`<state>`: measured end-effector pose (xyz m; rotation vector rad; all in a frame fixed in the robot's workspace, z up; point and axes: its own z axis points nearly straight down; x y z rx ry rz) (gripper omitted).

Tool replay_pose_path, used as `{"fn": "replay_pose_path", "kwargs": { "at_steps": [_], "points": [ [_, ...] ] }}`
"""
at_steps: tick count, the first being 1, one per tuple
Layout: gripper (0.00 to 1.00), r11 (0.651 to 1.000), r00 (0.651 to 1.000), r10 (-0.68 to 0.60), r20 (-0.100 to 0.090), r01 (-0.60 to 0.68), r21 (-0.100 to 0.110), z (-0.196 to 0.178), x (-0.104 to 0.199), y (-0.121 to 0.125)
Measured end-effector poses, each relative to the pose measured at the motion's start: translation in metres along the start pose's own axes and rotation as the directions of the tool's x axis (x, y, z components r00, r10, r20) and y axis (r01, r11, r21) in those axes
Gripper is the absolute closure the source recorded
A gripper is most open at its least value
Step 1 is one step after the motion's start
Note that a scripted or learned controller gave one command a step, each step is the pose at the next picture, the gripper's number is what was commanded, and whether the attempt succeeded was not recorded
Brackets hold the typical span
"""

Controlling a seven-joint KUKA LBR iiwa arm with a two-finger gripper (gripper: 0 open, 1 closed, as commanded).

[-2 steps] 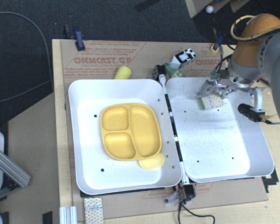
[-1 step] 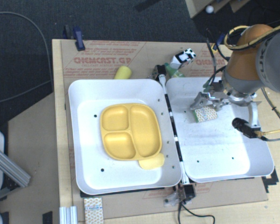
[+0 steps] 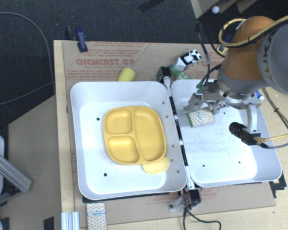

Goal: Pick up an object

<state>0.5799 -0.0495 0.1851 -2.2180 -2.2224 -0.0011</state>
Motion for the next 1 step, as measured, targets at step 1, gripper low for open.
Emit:
{"fn": "replay_pose_path", "kwargs": {
  "at_steps": [1],
  "points": [
    [1.00,1.000,1.000,0.001,0.000,-0.001,0.003,-0.0024,0.0596,-0.0361]
  ]
}}
